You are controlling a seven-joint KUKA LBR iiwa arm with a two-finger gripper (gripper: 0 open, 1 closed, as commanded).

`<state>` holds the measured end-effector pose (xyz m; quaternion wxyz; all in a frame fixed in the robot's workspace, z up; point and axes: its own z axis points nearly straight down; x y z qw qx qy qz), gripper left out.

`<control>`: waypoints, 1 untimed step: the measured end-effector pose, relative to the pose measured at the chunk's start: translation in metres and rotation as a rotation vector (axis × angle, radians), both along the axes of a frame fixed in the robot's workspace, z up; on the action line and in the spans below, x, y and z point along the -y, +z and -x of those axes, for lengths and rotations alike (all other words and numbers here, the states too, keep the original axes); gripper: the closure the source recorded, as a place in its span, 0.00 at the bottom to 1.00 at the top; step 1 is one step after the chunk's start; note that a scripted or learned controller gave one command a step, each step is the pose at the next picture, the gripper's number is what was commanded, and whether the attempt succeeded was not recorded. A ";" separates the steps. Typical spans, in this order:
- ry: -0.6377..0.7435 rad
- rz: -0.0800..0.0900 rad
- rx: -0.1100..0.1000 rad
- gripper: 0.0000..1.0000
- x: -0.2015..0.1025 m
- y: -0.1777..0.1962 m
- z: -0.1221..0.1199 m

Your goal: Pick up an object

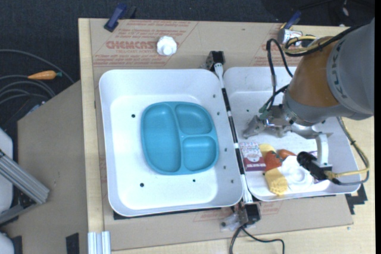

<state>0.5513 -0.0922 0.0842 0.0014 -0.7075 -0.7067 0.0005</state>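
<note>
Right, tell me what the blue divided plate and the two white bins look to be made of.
The blue divided plate looks like moulded plastic: one even colour, rounded compartment walls, a soft satin sheen. The left white bin and the right white bin also look like plastic, smooth and slightly glossy, with rounded corners; coated metal can't be ruled out.

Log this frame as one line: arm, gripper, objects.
arm: over right bin | gripper: low in bin, nothing seen held | objects: heaped at near edge | left bin: blue plate
</note>
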 end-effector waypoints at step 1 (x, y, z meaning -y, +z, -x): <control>-0.001 0.000 0.002 1.00 0.000 0.010 0.000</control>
